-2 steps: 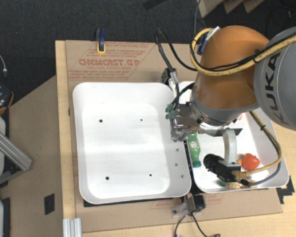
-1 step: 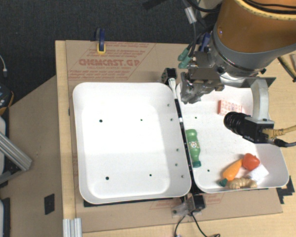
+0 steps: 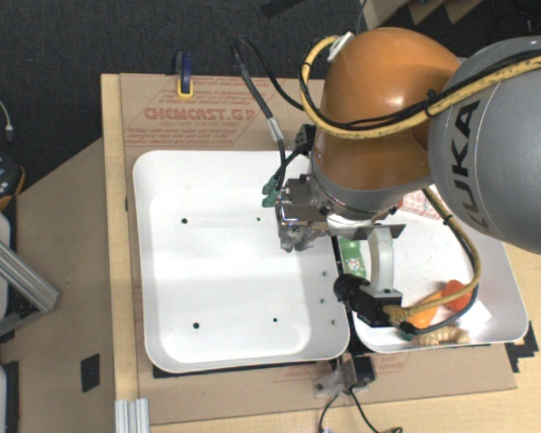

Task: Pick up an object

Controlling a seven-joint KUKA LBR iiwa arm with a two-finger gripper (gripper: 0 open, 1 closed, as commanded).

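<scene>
Orange and grey, the arm's bulky wrist (image 3: 379,115) hangs over the seam between the two shallow white plastic bins, and the claw (image 3: 293,233) below it sits low over the right edge of the left bin (image 3: 162,242). Whether the claw holds anything I cannot tell, since the wrist covers most of it.

Candidate objects lie in the right bin (image 3: 505,287): a green and white packet (image 3: 352,255) against its left wall, an orange rounded piece (image 3: 446,296) near the front, and a tan ridged item (image 3: 442,336) beside the front rim.

To do the pick well, I judge the claw should shift right, over the right bin, centre on one item that stands apart from its neighbours, and descend straight. The packet lies hard against the wall, which leaves little room on that side.

Much of the right bin is hidden under the arm, so more objects may lie there. A black cable (image 3: 370,305) crosses the orange piece, masking its outline.
</scene>
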